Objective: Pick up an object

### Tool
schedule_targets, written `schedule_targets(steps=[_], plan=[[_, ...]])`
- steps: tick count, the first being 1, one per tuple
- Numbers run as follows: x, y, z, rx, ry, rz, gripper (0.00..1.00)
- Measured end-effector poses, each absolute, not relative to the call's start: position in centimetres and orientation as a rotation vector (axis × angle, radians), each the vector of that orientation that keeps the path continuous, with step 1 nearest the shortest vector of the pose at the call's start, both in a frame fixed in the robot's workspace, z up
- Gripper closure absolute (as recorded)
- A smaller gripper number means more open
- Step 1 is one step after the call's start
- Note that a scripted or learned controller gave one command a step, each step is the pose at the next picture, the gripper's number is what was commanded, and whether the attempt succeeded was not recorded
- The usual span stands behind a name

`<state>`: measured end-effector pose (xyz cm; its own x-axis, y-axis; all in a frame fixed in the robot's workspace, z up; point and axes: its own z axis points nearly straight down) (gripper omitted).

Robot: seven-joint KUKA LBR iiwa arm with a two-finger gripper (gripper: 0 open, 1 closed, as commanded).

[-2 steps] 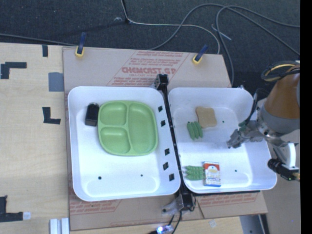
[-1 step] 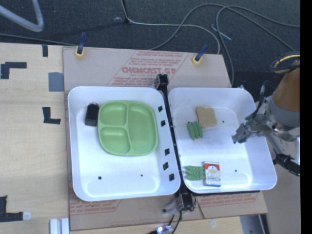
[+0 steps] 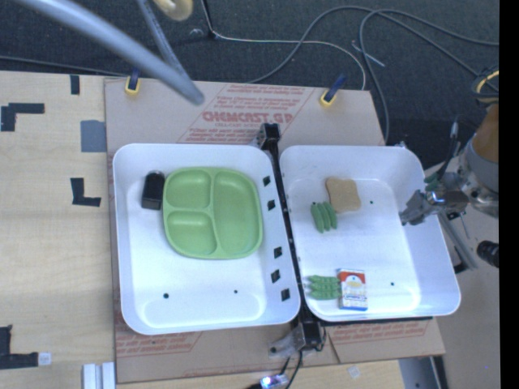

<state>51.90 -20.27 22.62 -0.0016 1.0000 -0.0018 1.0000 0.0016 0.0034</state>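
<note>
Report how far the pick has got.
Done: nothing lifted; the sponge, green pieces and small box lie in the right bin, the green tray in the left bin. In hand: the gripper sits at the right bin's rim. Left: the whole pick.

Red print runs across the cardboard sheet (image 3: pixel 243 112) under the bins — the big word looks like "CHEMCAST GP". The smaller lines around it are too blurred to read. The small red-and-white box (image 3: pixel 353 289) carries print too — illegible.
</note>
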Motion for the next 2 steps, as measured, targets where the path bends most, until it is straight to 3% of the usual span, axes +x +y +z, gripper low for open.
schedule_targets(steps=[2], plan=[[50.7, -10.4, 21.0, 2.219, 2.228, -0.002, 1.00]])
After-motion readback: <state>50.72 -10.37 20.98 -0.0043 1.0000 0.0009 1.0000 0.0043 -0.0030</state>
